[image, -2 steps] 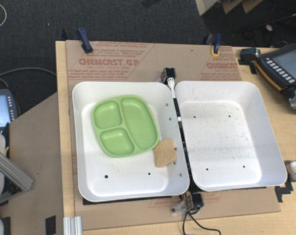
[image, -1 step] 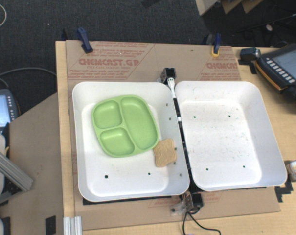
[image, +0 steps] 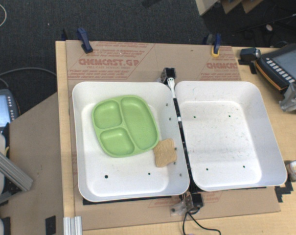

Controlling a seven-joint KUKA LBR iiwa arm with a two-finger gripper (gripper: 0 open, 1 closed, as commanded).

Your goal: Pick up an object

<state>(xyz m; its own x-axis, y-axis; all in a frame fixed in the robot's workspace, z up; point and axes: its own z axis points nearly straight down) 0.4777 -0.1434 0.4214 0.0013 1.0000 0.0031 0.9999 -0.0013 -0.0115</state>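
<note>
A light green plate point(image: 125, 126) with three compartments lies in the left white bin point(image: 89, 180), toward its upper middle. A tan, roughly square piece like a cracker or sponge point(image: 165, 152) lies just off the plate's lower right corner, close to the bin's right wall. The right white bin point(image: 265, 131) stands beside it, with small dark specks on its floor.
Both bins sit on a brown cardboard sheet point(image: 113, 58) held by a blue clamp point(image: 84, 39) and a yellow and blue clamp point(image: 216, 45) at the far edge. A black bar point(image: 176, 112) runs between the bins. A tablet-like device point(image: 280, 67) lies at the far right.
</note>
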